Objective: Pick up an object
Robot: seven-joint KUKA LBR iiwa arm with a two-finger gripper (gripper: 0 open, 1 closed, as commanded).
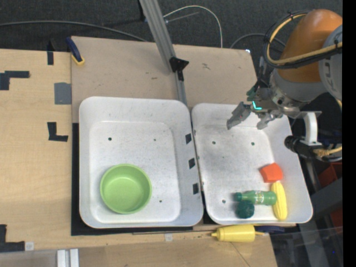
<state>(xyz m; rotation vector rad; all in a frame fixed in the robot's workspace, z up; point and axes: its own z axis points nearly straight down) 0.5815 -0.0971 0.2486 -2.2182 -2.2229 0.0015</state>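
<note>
Wooden bench (122,65) carries two white bins side by side: left bin (89,149), right bin (222,121). Yellow bottle (236,233) lies at front edge.

Even, bright overhead light, soft shadows, slightly grainy picture, mild glare on the white bins (89,149).

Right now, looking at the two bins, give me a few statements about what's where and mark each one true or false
1. The green bowl sits in the left bin. True.
2. The orange block lies in the left bin. False: it is in the right bin.
3. The gripper holds the green bottle. False: it hangs open over the right bin's far end, apart from the bottle.
4. The yellow bottle lies outside the bins, by the right bin's near edge. True.
5. The banana lies beside the green bottle. True.
</note>
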